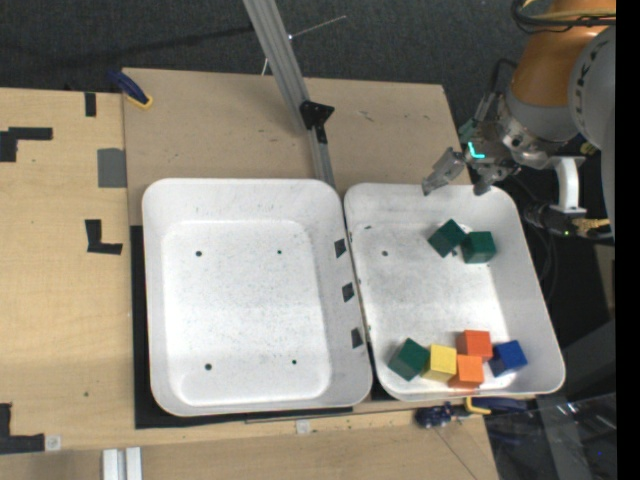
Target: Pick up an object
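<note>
So the claw [458, 173] hangs over the top edge of the right bin [520, 268], fingers spread apart, nothing between them. Nothing is picked yet.

The candidates all sit in that right bin. Two green blocks [462, 240] lie just below the claw, touching or nearly touching each other. Down in the bottom corner there's a tight cluster: a green cube [408, 358], a yellow cube [441, 359], two orange cubes [473, 356] and a blue cube [508, 355], all jammed together against the bin's lower wall.

What I'd worry about:
- The two green blocks sit so close that a finger coming down could land on top of one instead of slipping beside it, or just shove the pair apart.
- One of them looks rotated, so a claw that isn't lined up with its faces would pinch corners and it could squirt out.
- The corner pile is worse: no gap for fingers, and the wall blocks one side.

Surface stuff: bins are shallow, white, speckled, and look smooth, so blocks probably slide easily. The left bin [240, 288] sits next to it. Both rest on a wooden worktop [200, 118] with black tape marks, and a grey metal pole [285, 58] slants across the top.
</note>
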Available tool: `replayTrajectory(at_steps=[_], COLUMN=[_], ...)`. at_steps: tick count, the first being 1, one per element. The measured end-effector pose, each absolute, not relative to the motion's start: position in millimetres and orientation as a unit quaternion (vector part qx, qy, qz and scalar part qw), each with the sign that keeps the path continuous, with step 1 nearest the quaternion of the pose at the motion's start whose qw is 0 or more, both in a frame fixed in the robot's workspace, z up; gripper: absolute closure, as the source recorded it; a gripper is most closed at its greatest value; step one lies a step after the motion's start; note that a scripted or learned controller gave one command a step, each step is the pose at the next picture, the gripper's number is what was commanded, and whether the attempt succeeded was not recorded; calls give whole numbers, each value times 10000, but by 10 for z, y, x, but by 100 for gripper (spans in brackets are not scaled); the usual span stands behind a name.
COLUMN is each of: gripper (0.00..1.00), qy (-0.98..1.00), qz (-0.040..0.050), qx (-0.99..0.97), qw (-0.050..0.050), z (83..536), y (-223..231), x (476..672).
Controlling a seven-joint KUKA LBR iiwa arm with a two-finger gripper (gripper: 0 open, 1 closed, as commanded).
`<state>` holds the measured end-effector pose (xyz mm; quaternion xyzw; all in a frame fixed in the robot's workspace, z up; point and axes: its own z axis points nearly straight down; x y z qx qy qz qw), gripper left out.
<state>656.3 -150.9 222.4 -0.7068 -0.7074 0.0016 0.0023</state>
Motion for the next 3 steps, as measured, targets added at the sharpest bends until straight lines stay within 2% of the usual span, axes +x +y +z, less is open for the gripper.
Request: replayTrajectory(at_steps=[1,2,3], gripper=[0,0,0], qy=[-7078,-7077,-7077], qz=[10,25,9], qx=[-7064,-7065,-7065], qw=[2,27,-16], z=[2253,1668,1257], y=[-1511,-1412,-1426], x=[6572,6525,6512])
